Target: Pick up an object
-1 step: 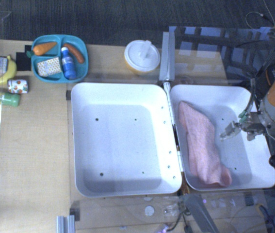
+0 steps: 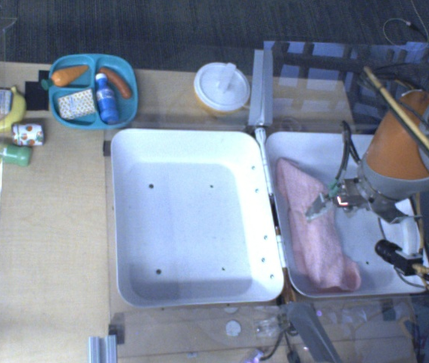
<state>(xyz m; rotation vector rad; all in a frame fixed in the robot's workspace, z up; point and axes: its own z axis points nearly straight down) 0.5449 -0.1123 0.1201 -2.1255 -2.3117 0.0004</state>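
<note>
Over the right bin [image 2: 365, 146] we see the pincer [image 2: 326, 205] low above the pink cloth [image 2: 316, 233], its fingers slightly parted, their tips at or just over the cloth's upper right edge; we cannot tell whether they touch it, and nothing shows between them. The cloth lies lengthwise along the bin's left side, crumpled, running from near the top wall to the bottom wall. Behind the pincer the arm [image 2: 399, 153] shows its orange band. The left bin [image 2: 191, 218] sits just beside, sharing the middle rim. Farther out on the worktop [image 2: 40, 225] we see a white lidded tub [image 2: 222, 87], a blue tray [image 2: 94, 91] of toy food, a banana [image 2: 12, 110] and a green bottle [image 2: 2, 152].
</note>
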